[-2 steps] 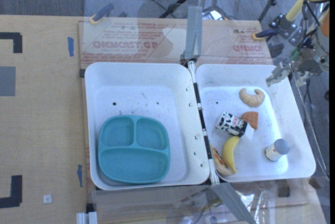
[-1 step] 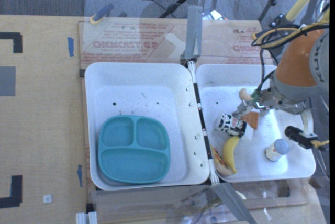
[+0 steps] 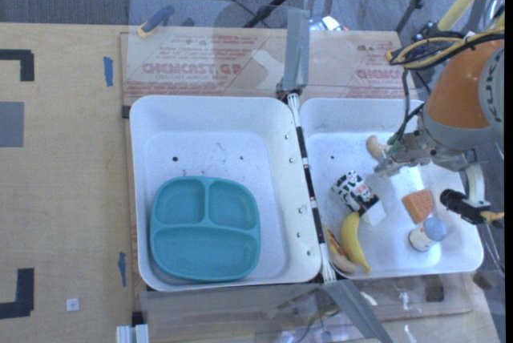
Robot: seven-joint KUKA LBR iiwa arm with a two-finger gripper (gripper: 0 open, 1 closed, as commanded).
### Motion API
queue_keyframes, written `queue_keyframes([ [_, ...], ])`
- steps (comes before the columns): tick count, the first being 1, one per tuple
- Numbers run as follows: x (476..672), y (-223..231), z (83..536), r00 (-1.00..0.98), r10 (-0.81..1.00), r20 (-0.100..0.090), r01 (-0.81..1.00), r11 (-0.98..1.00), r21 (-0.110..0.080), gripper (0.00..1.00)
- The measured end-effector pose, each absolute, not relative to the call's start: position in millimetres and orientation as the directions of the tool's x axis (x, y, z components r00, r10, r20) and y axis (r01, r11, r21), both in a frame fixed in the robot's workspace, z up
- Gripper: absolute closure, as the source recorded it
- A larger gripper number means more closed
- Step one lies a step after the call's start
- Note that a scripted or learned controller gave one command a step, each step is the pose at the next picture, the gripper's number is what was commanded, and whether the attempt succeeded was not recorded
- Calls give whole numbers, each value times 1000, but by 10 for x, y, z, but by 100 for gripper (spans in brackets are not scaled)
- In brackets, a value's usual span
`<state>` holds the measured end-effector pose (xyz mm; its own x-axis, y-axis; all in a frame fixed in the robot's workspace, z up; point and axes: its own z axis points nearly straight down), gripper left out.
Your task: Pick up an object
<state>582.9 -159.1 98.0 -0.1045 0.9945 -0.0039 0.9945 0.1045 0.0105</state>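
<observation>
Overhead, the wooden surface [image 3: 64,197] carries two white bins; the left bin [image 3: 208,113] holds a teal divided tray [image 3: 206,228]. Beside it, the right bin [image 3: 345,121] holds a yellow banana [image 3: 353,240], a black-and-white cow toy [image 3: 354,191], an orange block [image 3: 417,205] and a small round cup [image 3: 426,234]. Above that bin's far right hangs the end effector [image 3: 398,159]; its state cannot be told.

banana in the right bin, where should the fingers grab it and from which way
Grip the banana across its middle, coming straight down. It lies flat and lengthwise near the bin's front left corner, its curve narrow enough to span. Close across the short width, minding the wall and the food piece beside it.
</observation>
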Motion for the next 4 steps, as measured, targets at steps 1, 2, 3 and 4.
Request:
queue_keyframes([
  [1, 5828, -1590, 978, -105, 994, -4, 994, 105, 10, 0],
  [2, 6546, -1764, 859, -103, 995, -2, 995, 103, 2, 0],
  [3, 5464, -1254, 871, -278, 961, 0, 961, 278, 4, 0],
  [4, 5880, -1450, 864, -151, 989, -2, 989, 151, 4, 0],
])
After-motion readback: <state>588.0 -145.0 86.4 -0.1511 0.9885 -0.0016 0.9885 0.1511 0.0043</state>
